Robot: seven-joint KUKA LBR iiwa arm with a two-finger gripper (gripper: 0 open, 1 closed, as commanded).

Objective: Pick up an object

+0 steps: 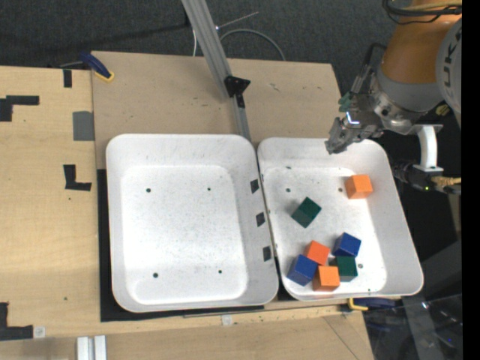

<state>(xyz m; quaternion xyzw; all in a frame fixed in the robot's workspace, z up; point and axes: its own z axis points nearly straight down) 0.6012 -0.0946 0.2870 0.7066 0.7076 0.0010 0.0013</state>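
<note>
The right bin holds several small blocks. An orange block lies near its far right side. A dark green block sits in the middle. Near the front edge cluster two blue blocks, two orange blocks and a green block. My gripper hangs over the far rim of the right bin, up and to the left of the single orange block. No block is between its fingers.
The left bin stands beside the right one. A slanted metal pole runs down to the gap between the bins. A blue and yellow clamp lies at the bench's far left.
</note>
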